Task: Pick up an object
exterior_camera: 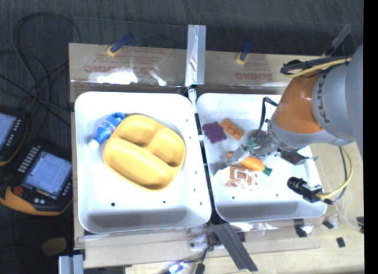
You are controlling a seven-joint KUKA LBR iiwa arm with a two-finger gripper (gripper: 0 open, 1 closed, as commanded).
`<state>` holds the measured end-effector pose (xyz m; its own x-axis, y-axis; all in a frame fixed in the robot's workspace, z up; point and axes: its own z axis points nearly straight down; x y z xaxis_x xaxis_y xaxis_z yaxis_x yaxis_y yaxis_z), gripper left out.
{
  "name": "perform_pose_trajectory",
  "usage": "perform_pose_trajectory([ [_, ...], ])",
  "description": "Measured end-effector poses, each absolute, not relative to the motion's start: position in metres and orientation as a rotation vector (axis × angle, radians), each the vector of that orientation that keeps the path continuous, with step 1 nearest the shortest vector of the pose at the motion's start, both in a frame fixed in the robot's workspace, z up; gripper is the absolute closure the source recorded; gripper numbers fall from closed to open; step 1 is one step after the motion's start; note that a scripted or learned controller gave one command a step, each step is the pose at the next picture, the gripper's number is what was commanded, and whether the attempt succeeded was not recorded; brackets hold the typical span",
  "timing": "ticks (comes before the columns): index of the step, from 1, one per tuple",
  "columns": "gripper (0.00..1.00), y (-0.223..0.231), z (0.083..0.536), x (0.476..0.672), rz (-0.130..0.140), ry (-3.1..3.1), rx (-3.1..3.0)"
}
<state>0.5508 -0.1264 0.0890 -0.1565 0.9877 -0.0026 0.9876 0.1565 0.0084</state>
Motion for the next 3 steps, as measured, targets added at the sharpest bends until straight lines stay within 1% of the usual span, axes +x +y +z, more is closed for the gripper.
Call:
perform_pose_trajectory([
  [1,1.00,-0.126,0.099,0.552,0.013,2.381,2.034],
  [2,1.00,-0.124,0.090,0.557,0.001,2.474,1.922],
  [3,1.00,-0.030,0.183,0.582,-0.003,2.415,2.011],
])
